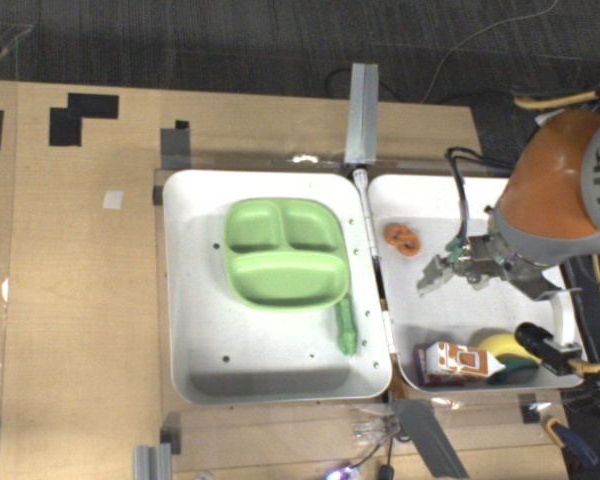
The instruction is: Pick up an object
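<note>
- We look down at a slant on a wooden bench [70, 298] holding two shallow white bins side by side.
- In the left bin [195, 368] we see a green divided tray [285, 253], with two small compartments at the far side and one wide one nearer us.
- A green pen-like stick [346, 328] lies just beside the tray's right near corner, running along the bin's right wall.
- The arm [570, 193], grey with an orange band, reaches in from the right over the right bin [420, 188].
- The gripper [435, 273] hangs over the middle of the right bin, pointing left. Whether it is parted or closed we cannot tell, and we see nothing clearly held in it.
- A small orange pretzel-shaped piece [401, 238] lies in the far left part of the right bin, near the gripper but apart from it.
- A brown and white carton [458, 364] lies on its side against the near wall of the right bin.
- A yellow object [500, 346] sits touching the carton's right end, with something dark green [520, 369] just under it.
- A black part of the arm [542, 346] overlaps the yellow object's right side.
- A grey metal bracket [362, 118] stands at the far edge, between the two bins.
</note>
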Action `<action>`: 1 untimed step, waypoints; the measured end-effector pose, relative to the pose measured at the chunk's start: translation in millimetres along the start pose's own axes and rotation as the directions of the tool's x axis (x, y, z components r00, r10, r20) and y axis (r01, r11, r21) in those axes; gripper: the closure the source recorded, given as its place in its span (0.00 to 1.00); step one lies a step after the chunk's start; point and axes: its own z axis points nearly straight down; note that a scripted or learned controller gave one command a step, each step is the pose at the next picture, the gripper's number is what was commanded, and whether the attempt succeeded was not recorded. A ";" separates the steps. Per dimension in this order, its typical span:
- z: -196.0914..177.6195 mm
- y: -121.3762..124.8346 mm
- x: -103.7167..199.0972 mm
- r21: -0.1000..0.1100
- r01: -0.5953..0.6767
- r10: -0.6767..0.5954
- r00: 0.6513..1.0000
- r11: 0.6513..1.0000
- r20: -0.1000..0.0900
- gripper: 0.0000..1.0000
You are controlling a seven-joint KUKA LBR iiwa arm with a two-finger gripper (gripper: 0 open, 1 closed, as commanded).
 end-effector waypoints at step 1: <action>93.9 69.1 -29.2 -0.005 0.069 -0.069 0.998 0.998 0.002 0.00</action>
